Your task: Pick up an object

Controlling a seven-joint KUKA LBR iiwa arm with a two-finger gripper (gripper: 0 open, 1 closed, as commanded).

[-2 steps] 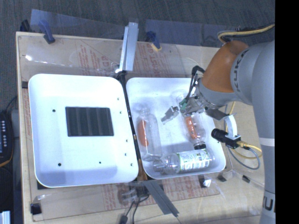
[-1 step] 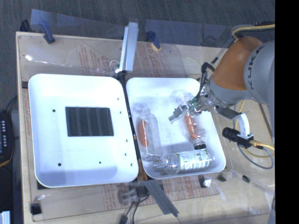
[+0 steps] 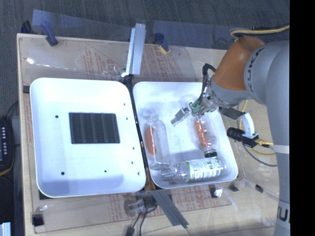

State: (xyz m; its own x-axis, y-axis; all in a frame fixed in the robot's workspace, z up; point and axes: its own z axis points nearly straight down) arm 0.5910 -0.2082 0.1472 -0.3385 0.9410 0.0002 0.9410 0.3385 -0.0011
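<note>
The right bin [image 3: 142, 95] holds three clear plastic bottles. The first bottle with orange contents [image 3: 202, 133] lies in the right part of the bin, running roughly top to bottom, with its dark cap toward the lower edge of the frame. The second bottle with orange contents [image 3: 150, 139] lies along the bin's left wall, also running top to bottom. The third, a bottle with a green-and-white label [image 3: 197, 169], lies on its side along the bin's lower wall, just below the dark cap of the first bottle.

The gripper [image 3: 186, 112] sits over the upper centre of the right bin, just up and left of the first bottle's upper end. One light grey finger [image 3: 180, 115] extends toward the left of the frame over bare bin floor. How far the fingers are spread cannot be told at this angle, and nothing shows between them. Contact with the bottle cannot be confirmed.

The arm [image 3: 268, 58] enters from the upper right of the frame, with its orange band [image 3: 235, 65] directly above the gripper mount.

The left bin [image 3: 44, 132] occupies the left half of the frame, touching the right bin along their shared edge. A dark ribbed rectangular panel [image 3: 94, 128] lies at its centre.

Both bins rest on a light wooden bench [image 3: 74, 53] with blue clamps [image 3: 49, 33] along its upper edge.
</note>
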